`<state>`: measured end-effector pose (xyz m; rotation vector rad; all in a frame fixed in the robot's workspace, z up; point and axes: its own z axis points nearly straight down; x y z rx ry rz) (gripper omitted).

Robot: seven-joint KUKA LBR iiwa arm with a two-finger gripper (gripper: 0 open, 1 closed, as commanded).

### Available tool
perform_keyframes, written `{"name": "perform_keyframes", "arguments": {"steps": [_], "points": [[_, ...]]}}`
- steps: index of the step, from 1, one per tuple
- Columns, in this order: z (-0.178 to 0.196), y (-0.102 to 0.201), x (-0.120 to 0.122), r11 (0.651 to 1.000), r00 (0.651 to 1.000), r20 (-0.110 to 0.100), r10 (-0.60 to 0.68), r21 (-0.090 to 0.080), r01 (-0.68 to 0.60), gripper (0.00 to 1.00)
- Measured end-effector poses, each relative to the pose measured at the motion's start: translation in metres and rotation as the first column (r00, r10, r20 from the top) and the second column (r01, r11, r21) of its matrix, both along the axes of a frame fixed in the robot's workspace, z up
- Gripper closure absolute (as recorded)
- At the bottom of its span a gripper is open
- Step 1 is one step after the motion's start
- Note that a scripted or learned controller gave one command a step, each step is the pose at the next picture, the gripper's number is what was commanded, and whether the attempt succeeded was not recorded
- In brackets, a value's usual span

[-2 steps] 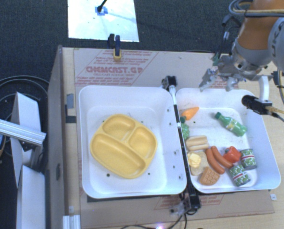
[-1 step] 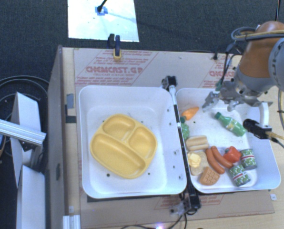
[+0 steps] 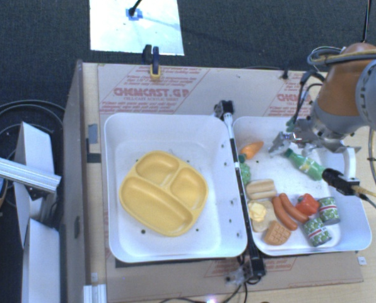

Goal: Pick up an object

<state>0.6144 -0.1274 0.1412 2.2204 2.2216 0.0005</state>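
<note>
From above, the bench [image 3: 175, 87] carried two shallow white bins side by side. The left bin [image 3: 122, 188] held a yellow divided tray [image 3: 164, 192], lying flat near its middle. The right bin [image 3: 358, 232] held a scatter of toy food: a small orange carrot [image 3: 252, 149] near the upper left corner, a green bottle [image 3: 305, 163] lying tilted toward the upper middle, a pale bread roll [image 3: 260, 187] below the carrot, a yellow piece [image 3: 257, 212] just under the roll, two red sausages [image 3: 287, 210] lying side by side at a slant, a brown waffle-like piece [image 3: 277, 233] near the front wall, a red pepper [image 3: 308, 204] just right of the sausages, and two small cans [image 3: 323, 219] with green and white labels near the front right. A green item [image 3: 244, 171] lay against the divider between the bins. The arm [image 3: 349, 93], grey with its orange section, reached in from the right over the right bin's far side. The gripper [image 3: 287, 141] hung low above the bin floor, between the carrot and the green bottle, just beside the bottle's upper end; whether it was apart or together could not be told, and nothing was seen clamped in it.
</note>
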Motion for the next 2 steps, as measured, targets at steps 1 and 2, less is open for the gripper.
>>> {"name": "perform_keyframes", "arguments": {"steps": [1,2], "points": [[0.072,-0.009,-0.026,1.000,1.000,0.003,0.000,-0.001,0.000,0.00],[-0.028,-0.016,-0.060,1.000,1.000,-0.002,0.000,0.001,0.000,0.00]]}}
